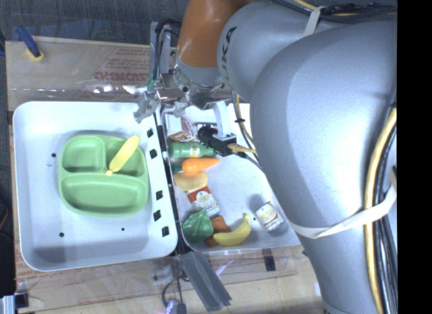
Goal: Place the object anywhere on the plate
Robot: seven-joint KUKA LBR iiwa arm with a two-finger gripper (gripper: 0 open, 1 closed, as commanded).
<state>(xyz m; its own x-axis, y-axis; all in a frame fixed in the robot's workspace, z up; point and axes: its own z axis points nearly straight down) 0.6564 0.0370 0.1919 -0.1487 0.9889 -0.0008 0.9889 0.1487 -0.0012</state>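
A pale green plastic divided plate [101,184] carries a yellow corn-shaped toy [123,154] at two o'clock. In the white bin [283,235]: orange carrot toy [200,165], yellow banana toy [233,233], dark green leafy toy [197,225], green bottle [190,150].

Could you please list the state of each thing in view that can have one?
Green plate: flat in the left bin, right side up.
Yellow object: lying across the plate's upper divider, apart from the hand.
Hand: above the bins' shared edge, near the plate's far corner.
Toy carrot: lying in the right bin.
Toy banana: lying in the right bin.
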